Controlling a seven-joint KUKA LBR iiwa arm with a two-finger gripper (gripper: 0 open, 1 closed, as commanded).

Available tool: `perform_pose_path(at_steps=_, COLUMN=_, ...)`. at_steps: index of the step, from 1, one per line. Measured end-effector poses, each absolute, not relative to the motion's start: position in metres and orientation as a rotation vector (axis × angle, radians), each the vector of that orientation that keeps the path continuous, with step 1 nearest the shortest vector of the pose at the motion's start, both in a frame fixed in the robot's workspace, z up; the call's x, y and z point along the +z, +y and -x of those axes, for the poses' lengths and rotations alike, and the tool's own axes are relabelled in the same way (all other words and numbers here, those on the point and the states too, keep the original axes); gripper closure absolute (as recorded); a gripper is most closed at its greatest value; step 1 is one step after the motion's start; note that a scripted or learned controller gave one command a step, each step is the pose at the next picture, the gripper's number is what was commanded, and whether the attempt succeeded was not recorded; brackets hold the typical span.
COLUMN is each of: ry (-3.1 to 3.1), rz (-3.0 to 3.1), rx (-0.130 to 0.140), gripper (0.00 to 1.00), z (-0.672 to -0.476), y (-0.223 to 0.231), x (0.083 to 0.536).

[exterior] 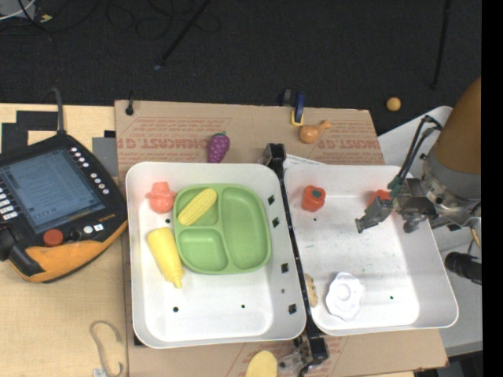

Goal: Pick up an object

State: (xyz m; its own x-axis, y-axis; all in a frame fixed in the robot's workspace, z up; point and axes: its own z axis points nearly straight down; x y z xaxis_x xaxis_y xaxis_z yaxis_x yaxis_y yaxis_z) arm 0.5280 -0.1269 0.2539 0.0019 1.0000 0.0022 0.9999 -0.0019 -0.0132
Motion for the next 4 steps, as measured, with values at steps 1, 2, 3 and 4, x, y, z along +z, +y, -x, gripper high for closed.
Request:
perform_pose_path(at_steps=1, ry=-2.221, rz=2.221, rx=0.001, gripper=0.00, z=-0.530, y=-0.127, x=0.260)
perform_pose_path(at_steps=2, ry=-2.217, rz=2.217, rx=0.007, gripper=0.00, z=-0.533, y=-0.133, x=0.199)
perform_pose_path(at_steps=3, ry=-2.217, rz=2.214, rx=0.006, gripper=0.00, z=-0.538, y=-0.124, x=0.138)
perform_pose_path(at_steps=4, ry=-2.219, rz=2.219, rx=0.003, gripper=0.00, z=-0.538, y=-0.122, x=0.085)
